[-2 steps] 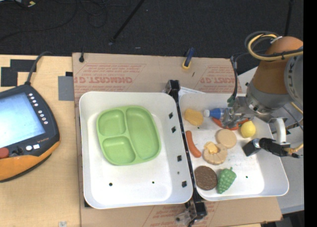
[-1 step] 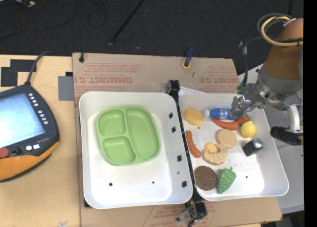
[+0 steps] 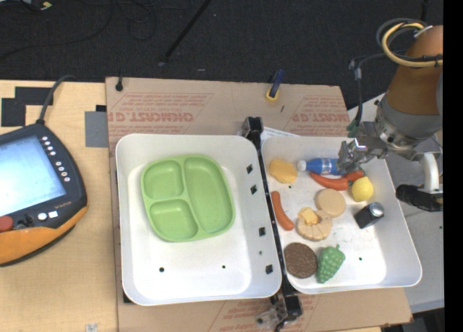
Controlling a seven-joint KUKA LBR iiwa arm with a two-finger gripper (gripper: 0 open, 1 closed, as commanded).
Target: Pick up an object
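Fingers of mine: I cannot tell how far apart they stand, nor whether anything sits between them, because my gripper (image 3: 352, 154) is a dark cluster seen from above. I hang over the upper right part of the right bin (image 3: 405, 265), my grey wrist and orange band reaching in from the right edge. Just under my tip lie a blue-and-white bottle (image 3: 323, 166) on its side and an orange-red carrot (image 3: 334, 177), the two touching each other. A yellow lemon (image 3: 362, 189) sits just beside the carrot's right end. To the left of the bottle is a yellow bun-like piece (image 3: 283, 171). Lower down lie a tan round slice (image 3: 332, 202), a red sausage (image 3: 282, 210), a cut pastry (image 3: 313, 225), a small black block (image 3: 369, 215), a brown patty (image 3: 299, 259) and a green bunch of grapes (image 3: 330, 264). The left bin (image 3: 137, 265) holds a green divided tray (image 3: 187, 198), well apart from me.
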